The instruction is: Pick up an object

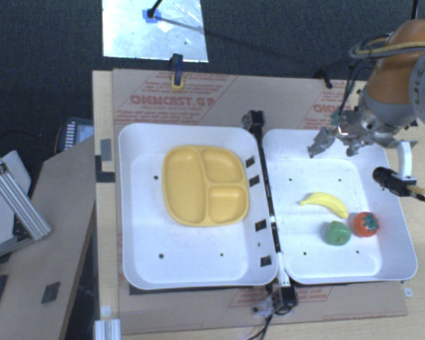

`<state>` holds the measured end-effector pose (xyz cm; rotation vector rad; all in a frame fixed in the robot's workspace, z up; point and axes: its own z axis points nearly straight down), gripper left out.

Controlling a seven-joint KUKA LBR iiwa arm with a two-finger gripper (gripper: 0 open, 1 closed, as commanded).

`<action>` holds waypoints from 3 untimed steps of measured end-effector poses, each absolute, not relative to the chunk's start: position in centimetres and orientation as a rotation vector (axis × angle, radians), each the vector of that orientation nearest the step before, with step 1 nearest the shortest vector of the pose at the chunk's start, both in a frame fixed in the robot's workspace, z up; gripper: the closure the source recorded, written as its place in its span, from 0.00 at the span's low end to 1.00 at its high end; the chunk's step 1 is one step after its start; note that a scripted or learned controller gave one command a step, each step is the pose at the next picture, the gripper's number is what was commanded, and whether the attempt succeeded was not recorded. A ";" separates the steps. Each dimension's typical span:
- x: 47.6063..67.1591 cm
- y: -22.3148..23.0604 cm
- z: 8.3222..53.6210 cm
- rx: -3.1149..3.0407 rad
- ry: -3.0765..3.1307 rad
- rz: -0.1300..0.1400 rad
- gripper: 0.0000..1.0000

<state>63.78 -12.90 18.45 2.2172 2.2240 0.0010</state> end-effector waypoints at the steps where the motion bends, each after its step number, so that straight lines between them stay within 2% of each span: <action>1: 64.6 -12.3 12.9 2.214 2.230 -0.001 0.00; 2: 64.6 -12.2 8.3 2.213 2.229 0.000 0.00; 3: 64.8 -12.3 9.6 2.209 2.228 0.004 1.00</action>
